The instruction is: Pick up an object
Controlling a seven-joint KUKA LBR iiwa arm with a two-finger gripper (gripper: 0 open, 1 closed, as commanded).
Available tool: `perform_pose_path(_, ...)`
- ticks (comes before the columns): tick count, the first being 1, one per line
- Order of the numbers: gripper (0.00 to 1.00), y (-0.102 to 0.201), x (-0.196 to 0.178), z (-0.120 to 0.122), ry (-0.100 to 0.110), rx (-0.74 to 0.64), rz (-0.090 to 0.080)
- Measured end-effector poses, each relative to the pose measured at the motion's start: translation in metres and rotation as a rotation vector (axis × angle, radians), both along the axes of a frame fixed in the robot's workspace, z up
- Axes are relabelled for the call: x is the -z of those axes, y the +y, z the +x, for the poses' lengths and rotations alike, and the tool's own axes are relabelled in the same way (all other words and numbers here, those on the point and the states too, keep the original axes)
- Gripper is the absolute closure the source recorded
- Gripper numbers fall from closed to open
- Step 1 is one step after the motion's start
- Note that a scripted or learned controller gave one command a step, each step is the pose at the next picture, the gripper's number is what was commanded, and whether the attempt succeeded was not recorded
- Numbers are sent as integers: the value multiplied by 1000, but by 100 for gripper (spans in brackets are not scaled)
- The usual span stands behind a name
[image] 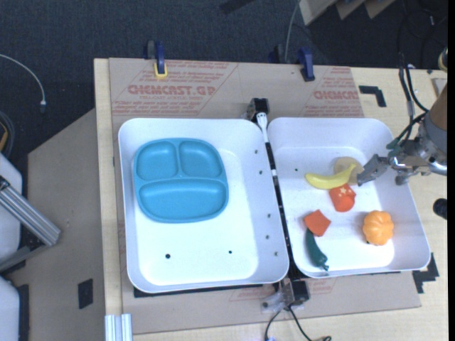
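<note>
Toy food in the right bin, the gripper low at its far right side.

The gripper's dark fingers stand spread apart and grip nothing, their tips just beside the curved yellow banana. Under the banana lie a glossy red strawberry-like piece, a blocky orange-red chunk, a slim dark green pepper and a ribbed orange pumpkin, all smooth plastic, near one another. The left bin holds a matte blue divided plate with three rounded compartments. Both bins rest on a cardboard sheet held by blue clamps.
</note>
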State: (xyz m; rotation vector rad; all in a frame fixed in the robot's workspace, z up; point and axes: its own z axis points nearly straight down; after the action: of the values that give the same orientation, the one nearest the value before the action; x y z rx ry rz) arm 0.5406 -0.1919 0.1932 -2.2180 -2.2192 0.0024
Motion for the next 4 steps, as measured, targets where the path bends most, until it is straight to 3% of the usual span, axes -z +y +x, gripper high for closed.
perform_pose_path(2, 0, 5, 111, -9, 0, 1, 0)
perform_pose_path(3, 100, 4, 98, -8, -5, 1, -3)
perform_pose_path(4, 100, 7, 35, -4, -11, -1, -5)
